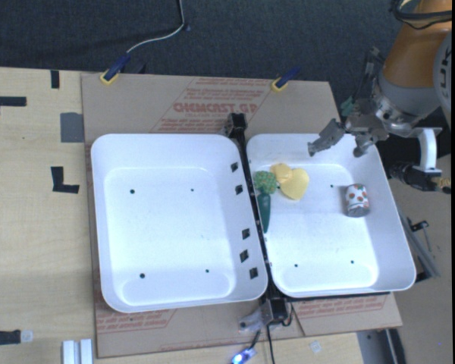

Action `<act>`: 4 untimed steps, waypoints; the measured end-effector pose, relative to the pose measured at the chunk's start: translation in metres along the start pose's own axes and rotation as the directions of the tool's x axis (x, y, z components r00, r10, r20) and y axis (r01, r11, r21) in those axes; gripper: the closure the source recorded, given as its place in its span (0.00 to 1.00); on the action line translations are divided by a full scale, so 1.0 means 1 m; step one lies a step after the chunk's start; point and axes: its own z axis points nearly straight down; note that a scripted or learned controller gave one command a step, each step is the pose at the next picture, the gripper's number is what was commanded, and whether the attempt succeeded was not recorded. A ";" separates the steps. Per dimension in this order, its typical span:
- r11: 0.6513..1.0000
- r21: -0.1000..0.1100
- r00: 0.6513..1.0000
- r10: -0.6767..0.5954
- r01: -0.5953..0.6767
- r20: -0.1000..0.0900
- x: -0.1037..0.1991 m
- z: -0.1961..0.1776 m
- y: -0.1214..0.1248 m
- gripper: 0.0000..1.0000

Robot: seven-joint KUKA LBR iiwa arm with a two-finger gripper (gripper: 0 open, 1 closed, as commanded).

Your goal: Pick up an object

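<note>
my pincer [340, 139] hangs over the far edge of the right bin [387, 268], its two fingers spread apart with nothing between them. below it in that bin lie a yellow piece [292, 181] touching a green leafy toy [265, 182] by the divider, with a dark green strip [265, 211] just beneath. a small spotted can [356, 199] rests apart, toward the right wall. the left bin [110, 279] sits alongside on the counter [30, 226].
</note>
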 end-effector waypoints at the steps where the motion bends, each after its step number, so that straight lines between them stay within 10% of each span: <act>1: 1.000 -0.027 1.000 -0.002 0.002 0.004 0.036 0.142 -0.015 0.00; 2: 1.000 -0.023 1.000 -0.004 0.004 0.004 0.022 0.163 0.026 0.00; 3: 1.000 -0.020 1.000 -0.003 0.003 -0.004 0.025 0.151 0.025 1.00; 4: 1.000 -0.024 1.000 0.003 -0.003 0.006 0.041 0.159 -0.036 1.00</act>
